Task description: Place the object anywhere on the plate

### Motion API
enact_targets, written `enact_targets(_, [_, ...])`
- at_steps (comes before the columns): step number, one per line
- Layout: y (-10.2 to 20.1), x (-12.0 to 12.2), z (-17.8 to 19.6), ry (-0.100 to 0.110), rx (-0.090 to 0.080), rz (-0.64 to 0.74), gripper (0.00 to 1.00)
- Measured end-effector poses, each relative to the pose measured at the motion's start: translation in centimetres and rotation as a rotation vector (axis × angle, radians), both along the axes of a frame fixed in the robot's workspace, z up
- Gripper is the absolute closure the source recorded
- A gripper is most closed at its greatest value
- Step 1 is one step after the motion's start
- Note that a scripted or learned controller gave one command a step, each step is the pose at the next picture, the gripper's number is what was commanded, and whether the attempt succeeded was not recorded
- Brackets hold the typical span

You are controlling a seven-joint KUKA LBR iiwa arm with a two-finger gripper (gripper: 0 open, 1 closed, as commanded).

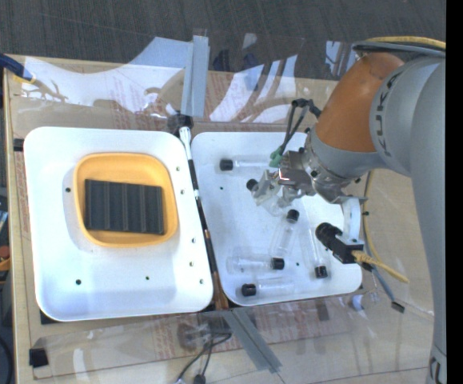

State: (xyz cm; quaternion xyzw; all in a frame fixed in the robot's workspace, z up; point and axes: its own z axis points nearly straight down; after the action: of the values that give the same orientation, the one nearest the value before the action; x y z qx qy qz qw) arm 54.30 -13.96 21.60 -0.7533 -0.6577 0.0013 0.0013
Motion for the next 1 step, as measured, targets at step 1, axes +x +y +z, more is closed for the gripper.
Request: enact_targets(1, [2.64, 4.31, 2.34, -0.002, 0.001, 0.080, 1.00])
